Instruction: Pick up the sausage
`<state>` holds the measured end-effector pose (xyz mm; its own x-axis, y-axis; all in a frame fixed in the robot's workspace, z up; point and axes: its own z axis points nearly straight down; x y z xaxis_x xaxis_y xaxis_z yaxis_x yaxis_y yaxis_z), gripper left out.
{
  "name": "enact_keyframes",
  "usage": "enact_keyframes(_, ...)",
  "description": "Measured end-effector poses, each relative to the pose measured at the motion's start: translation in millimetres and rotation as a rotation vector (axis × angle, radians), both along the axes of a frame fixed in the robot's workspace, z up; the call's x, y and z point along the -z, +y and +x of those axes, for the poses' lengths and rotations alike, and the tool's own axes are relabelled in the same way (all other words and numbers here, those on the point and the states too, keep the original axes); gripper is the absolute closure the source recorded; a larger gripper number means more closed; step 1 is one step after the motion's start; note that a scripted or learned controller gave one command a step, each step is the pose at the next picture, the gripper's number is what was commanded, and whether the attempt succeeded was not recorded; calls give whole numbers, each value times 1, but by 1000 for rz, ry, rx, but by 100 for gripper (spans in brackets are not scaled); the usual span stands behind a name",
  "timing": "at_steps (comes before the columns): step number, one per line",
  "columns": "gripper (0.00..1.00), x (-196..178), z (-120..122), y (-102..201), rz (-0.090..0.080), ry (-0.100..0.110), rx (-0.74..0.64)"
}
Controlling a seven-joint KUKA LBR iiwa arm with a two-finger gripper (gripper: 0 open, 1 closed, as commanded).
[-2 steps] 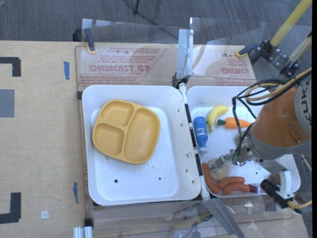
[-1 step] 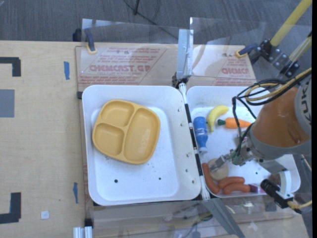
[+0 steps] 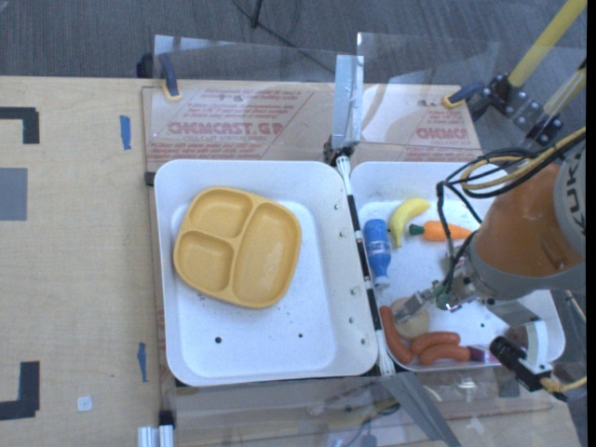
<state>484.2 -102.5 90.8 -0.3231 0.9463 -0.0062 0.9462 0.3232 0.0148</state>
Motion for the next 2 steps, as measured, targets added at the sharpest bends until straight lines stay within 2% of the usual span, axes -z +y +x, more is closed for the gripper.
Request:
enact_keyframes(1,0,-16,-4,-15,1,13,88)
enact_keyframes(2,0,-16,-4,-15,2,14,90)
